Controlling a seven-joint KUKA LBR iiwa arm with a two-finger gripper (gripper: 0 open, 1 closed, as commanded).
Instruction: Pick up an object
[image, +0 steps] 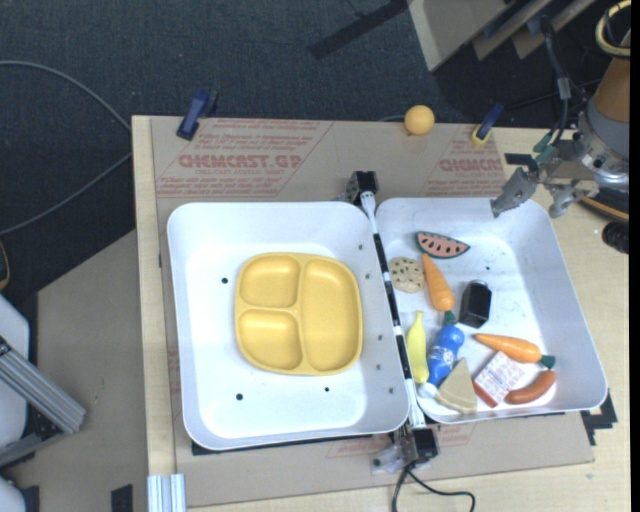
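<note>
The right bin (560, 262) holds several toy foods: a watermelon slice (442, 244), a cookie (404, 272), a carrot (437, 283), a black block (474, 303), a banana (416, 345), a blue bottle (445, 350), a second carrot (512, 347), a sausage (530, 387), a red-and-white packet (497, 378) and a tan wedge (458, 388). My gripper (533, 197) hangs over the bin's far right corner, open, nothing between its fingers, well apart from the toys.
The left bin (200, 300) carries a yellow divided plate (298, 312). An orange ball (419, 120) lies on the cardboard behind the bins. Blue clamps (194, 115) (487, 125) grip the board's far edge. A black clip (362, 185) sits between the bins.
</note>
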